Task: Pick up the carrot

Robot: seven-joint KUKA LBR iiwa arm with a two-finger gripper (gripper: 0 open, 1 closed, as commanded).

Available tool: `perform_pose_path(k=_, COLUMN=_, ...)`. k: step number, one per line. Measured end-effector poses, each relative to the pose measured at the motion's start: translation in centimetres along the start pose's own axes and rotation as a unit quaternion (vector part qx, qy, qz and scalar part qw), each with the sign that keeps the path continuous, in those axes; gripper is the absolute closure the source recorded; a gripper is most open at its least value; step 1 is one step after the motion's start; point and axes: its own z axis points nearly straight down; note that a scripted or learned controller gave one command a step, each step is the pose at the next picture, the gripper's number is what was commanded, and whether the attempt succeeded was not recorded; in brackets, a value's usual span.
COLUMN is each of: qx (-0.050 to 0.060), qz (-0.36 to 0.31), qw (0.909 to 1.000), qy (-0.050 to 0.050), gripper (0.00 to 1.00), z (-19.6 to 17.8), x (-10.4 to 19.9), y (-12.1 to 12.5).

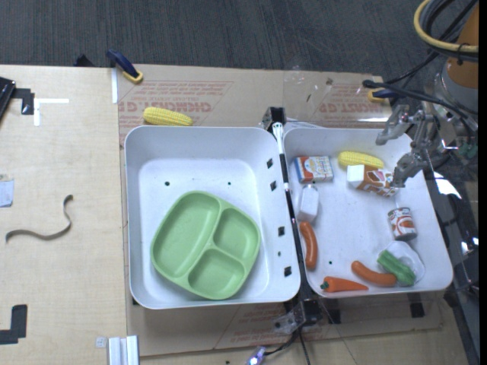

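Observation:
The carrot [344,284], orange with a small green stub at its left end, lies flat along the front wall of the right bin [437,234]. My gripper [400,146] hovers over that bin's far right corner, well behind the carrot. Its two metal fingers [390,126] are spread apart with nothing between them. Just under them lies a brown and white sachet [377,181].
Close to the carrot are an orange sausage [373,274] and a green vegetable [397,268]. A longer sausage [310,245], a can [402,223], a white bottle [308,201], a red box [314,169] and a corn cob [361,159] share the bin. The left bin holds a green divided plate [205,243].

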Motion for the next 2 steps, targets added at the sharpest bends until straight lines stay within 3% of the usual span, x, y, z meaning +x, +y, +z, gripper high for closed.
perform_pose_path(k=1, qx=0.0, qz=0.121, qw=0.9927, qy=0.0, gripper=0.0, z=17.8, x=3.3, y=2.5)
perform_pose_path(k=2, qx=0.001, qz=0.006, qw=1.0, qy=-0.002, gripper=0.0, z=17.7, x=11.1, y=-3.6)
